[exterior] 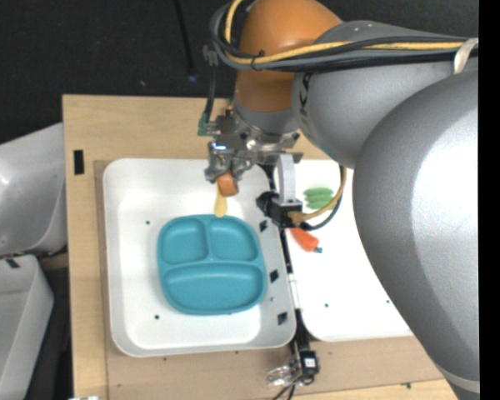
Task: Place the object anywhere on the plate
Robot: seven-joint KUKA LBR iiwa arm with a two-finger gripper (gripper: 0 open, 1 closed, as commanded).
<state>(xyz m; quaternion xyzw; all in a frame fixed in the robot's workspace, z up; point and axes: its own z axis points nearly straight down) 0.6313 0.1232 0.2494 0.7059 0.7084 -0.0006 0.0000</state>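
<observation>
A blue plate [210, 265] with three compartments lies in the left white bin [129, 248]. My gripper [223, 173] hangs over the far part of that bin, just beyond the plate's far rim. It is shut on a small orange-brown object with a pale yellow end [225, 192]. The object dangles from the fingers, and its yellow tip reaches down to the plate's far edge.
The right white bin [350, 307] holds a green item [318, 197] near its far side and a small orange item [303, 239] close to the divider. My large grey arm covers most of the right bin. A cable bundle [290, 372] lies at the bench's front edge.
</observation>
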